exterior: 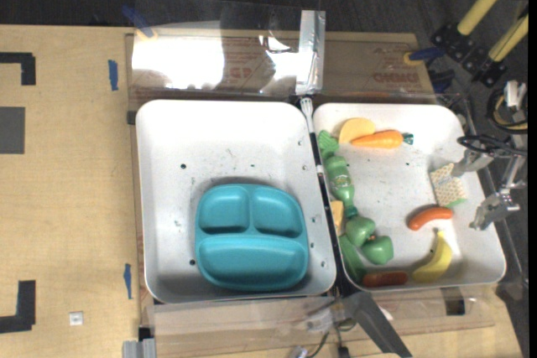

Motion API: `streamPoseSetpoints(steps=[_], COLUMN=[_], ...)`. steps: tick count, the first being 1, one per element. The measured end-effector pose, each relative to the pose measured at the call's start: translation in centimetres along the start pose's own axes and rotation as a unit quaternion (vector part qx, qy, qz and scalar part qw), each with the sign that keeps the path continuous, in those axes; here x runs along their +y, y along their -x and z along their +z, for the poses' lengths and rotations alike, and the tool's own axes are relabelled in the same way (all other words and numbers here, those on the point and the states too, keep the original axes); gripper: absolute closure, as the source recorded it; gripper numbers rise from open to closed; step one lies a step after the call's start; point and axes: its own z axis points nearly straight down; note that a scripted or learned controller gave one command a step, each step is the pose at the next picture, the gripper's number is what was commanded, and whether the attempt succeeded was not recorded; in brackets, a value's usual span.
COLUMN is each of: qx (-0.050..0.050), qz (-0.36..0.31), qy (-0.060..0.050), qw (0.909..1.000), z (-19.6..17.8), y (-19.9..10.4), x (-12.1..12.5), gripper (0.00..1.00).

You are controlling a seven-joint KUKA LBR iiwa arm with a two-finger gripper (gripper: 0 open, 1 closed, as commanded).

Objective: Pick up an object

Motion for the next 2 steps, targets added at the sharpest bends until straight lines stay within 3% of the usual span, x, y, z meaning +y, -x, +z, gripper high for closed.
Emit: streamPoseSetpoints(steps=[1,2], qx=[0.004,-0.002], qz=[-0.085,-0.188], qy=[0.002,-0.001], qw=[0.9964,0.9823], z=[14.2,19.5], y=[-0.4,2.1], x=[-3.4,-4.7], gripper=[0.0,0.0])
